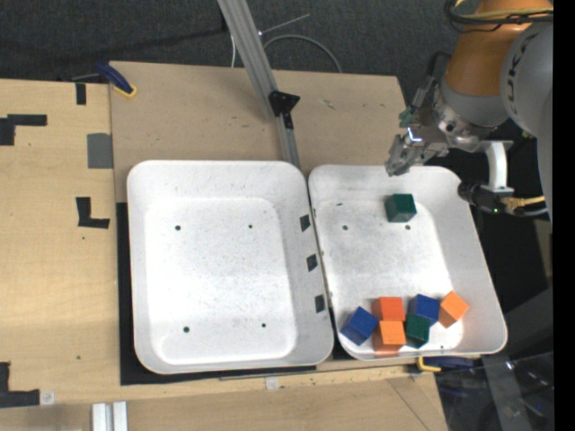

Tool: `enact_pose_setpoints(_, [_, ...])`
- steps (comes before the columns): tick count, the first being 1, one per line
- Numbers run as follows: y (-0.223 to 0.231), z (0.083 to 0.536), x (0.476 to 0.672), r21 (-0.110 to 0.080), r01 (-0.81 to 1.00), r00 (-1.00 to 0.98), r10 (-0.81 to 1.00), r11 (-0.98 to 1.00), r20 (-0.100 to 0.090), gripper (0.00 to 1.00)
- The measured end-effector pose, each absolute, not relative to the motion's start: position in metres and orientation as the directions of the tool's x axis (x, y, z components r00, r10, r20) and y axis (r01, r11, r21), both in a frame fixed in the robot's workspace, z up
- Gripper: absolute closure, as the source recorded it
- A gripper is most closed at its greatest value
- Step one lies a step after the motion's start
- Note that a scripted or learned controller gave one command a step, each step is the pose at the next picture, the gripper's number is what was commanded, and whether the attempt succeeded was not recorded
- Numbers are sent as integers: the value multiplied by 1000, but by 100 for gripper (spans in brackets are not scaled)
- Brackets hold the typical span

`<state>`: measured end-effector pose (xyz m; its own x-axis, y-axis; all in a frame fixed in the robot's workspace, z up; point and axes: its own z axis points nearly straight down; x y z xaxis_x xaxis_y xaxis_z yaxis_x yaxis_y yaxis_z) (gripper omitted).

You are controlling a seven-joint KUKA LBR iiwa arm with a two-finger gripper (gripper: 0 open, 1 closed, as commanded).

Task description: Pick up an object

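Gripper (pixel 402 162) sits over the far edge of the right bin (pixel 467 241), up near its top rim; we can't tell from this angle how it stands, and we see nothing in it. Arm (pixel 490 52) comes in from the right, orange band above the wrist.

Closest piece is a dark green block (pixel 401 207), alone on the bin floor just below the gripper, apart from it.

The rest are bunched at the near end of the right bin: blue block (pixel 360 324), two orange blocks (pixel 391 321) stacked up close together, another blue block (pixel 426 307), a second green block (pixel 417 329), and an orange block (pixel 454 307) tilted against the right wall. They touch or nearly touch.

We also see the left bin (pixel 153 241) alongside, walls meeting in the middle.
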<state>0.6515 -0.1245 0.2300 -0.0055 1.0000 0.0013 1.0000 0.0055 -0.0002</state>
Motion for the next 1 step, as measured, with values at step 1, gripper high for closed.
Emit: enact_pose_setpoints(1, [-70,238,645,-1,1000,-6,1000,6,2,100])
